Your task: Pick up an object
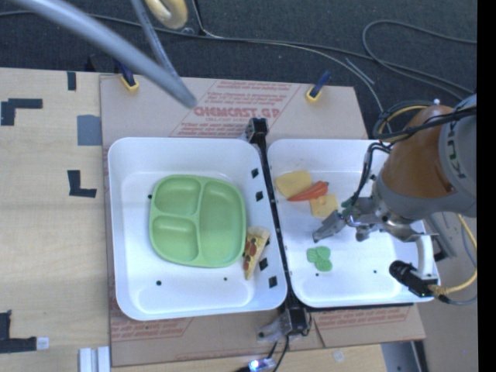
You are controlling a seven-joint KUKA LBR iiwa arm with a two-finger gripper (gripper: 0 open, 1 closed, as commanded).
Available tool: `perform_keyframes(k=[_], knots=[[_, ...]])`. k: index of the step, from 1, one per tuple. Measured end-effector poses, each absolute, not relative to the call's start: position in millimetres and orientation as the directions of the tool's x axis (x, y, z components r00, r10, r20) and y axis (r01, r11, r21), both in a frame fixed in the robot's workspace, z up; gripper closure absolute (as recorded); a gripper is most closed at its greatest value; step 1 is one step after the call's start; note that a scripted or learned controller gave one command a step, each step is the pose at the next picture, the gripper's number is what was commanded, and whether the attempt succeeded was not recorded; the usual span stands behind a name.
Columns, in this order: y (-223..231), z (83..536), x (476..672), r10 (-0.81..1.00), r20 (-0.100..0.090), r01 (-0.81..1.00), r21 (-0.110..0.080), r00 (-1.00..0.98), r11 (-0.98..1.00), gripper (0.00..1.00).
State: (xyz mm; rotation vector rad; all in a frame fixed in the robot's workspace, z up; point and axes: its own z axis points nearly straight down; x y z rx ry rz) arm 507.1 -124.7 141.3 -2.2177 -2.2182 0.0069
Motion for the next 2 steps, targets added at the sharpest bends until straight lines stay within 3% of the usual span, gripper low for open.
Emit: perform_keyframes(k=[1,2], knots=[[-124.1,87.7,505.9,1.000,0.000,1.000,-0.005,-0.001,0.001,0.00],[-123.4,100.4,506.7,1.000,0.001,1.000,-0.003,-0.002,0.002,1.00]])
